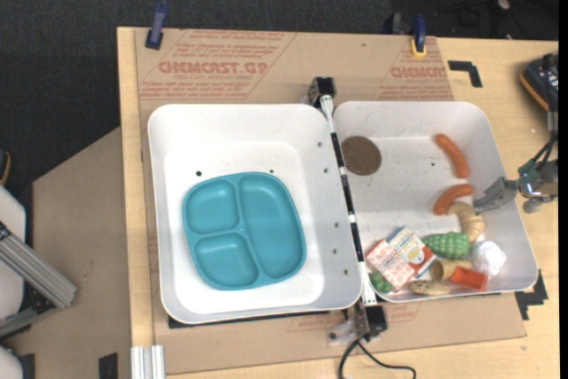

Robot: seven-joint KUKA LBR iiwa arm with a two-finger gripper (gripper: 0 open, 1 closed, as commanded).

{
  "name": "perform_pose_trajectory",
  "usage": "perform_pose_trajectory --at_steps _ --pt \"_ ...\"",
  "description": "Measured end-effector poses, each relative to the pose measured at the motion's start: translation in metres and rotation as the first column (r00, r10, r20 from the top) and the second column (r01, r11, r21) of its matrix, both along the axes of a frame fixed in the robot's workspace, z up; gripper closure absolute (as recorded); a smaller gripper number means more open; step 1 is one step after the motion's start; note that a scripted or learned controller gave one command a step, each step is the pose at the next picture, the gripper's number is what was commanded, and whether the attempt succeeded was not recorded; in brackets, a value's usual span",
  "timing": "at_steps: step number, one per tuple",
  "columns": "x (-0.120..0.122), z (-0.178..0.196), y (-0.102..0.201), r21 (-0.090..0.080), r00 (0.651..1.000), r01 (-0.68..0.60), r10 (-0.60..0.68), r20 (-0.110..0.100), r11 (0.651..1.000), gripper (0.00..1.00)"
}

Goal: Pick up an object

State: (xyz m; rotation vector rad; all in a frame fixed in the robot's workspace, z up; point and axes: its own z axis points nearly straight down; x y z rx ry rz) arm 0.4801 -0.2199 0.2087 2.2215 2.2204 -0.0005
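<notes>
Right bin (417, 115): shallow, white, holding all the loose items.
- Two orange sausages: upper sausage (451, 154) lies alone near the far right wall, tilted; lower sausage (452, 196) sits just below it, close to the gripper tip.
- Brown disc (361, 155): flat, at the bin's left side just beside the centre divider, open white floor on its right.
- Cluster along the near right corner, items touching or overlapping: tan piece (469, 220), green bumpy item (448, 245), white lump (489, 257), red-and-white carton (401, 256), small orange-red piece (469, 279), a dark brown piece (432, 287), green scrap (380, 282) under the carton.
- Free floor: the bin's middle and far half, between disc and sausages.

Gripper (497, 194): enters over the right wall, low over the bin beside the lower sausage and tan piece; whether its fingers are spread or pressed together cannot be told; nothing seen between them.

Left bin (177, 138): white, holding a teal divided tray (244, 229) with three compartments, set toward the near side; bare floor along the far wall.

Bench (213, 67): cardboard-covered, blue clamp (158, 23) and yellow clamp (419, 41) on the far edge.
</notes>
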Motion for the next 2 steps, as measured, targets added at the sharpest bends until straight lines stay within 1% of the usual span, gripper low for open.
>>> perform_pose_trajectory --at_steps 1,2 --pt "0.064 -0.114 0.004 0.005 1.0 -0.004 0.005 -0.004 1.0 0.0" --pt "0.057 -0.125 0.015 0.003 1.0 -0.002 0.002 -0.004 1.0 0.0"
